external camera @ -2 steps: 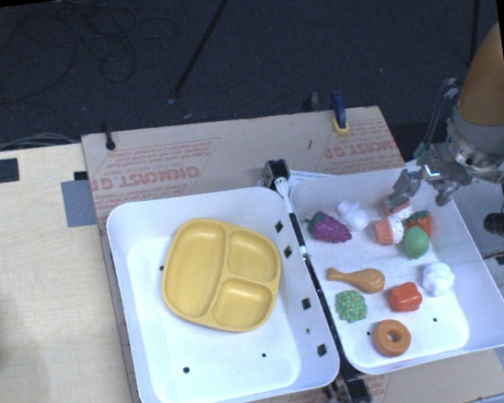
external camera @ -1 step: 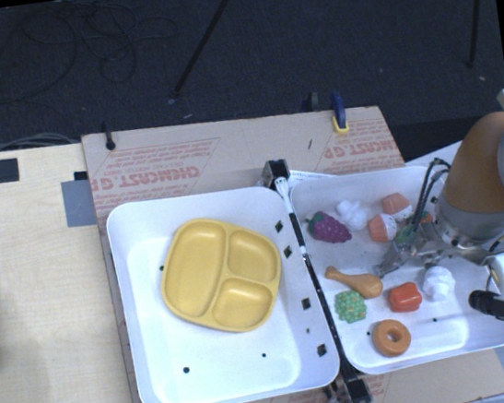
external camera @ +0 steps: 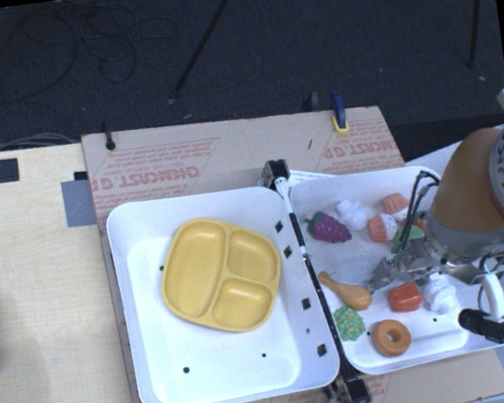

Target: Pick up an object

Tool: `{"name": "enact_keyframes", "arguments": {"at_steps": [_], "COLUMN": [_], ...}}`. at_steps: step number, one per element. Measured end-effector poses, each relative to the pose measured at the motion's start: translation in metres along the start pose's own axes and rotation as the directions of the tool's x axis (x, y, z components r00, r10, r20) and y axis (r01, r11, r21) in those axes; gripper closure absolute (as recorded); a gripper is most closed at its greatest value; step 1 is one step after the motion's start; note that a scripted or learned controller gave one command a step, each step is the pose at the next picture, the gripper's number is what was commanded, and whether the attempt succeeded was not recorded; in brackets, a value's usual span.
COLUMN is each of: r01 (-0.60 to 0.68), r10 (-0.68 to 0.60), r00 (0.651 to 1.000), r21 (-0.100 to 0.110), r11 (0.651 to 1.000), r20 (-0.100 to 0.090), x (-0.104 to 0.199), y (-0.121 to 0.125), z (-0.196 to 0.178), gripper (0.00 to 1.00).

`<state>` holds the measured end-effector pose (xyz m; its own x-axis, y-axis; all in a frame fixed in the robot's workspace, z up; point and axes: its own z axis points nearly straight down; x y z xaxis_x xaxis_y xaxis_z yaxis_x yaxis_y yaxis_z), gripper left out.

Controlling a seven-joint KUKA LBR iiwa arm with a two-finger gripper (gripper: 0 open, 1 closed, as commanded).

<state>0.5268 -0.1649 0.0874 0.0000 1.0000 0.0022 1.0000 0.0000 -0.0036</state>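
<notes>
The gripper (external camera: 401,270) hangs low in the right bin (external camera: 327,204); whether it is wide or narrow cannot be told. The red object (external camera: 404,297) lies just near of it, touching or nearly so. A doughnut (external camera: 391,337) sits nearer still.

Robotics lab: arm (external camera: 474,193), white bins (external camera: 152,350), floor cables (external camera: 209,25).

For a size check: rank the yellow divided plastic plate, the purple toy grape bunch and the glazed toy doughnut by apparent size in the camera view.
1. Yellow divided plastic plate, by far.
2 and 3. Glazed toy doughnut and purple toy grape bunch: too alike to rank.
</notes>
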Motion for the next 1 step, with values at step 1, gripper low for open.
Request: {"name": "enact_keyframes", "arguments": {"at_steps": [1], "r01": [-0.005], "r10": [0.005], "r00": [1.000], "r21": [-0.005], "r11": [1.000], "r20": [0.006], "x": [0.0545], "y": [-0.0529], "z": [-0.0014], "gripper": [0.00]}}
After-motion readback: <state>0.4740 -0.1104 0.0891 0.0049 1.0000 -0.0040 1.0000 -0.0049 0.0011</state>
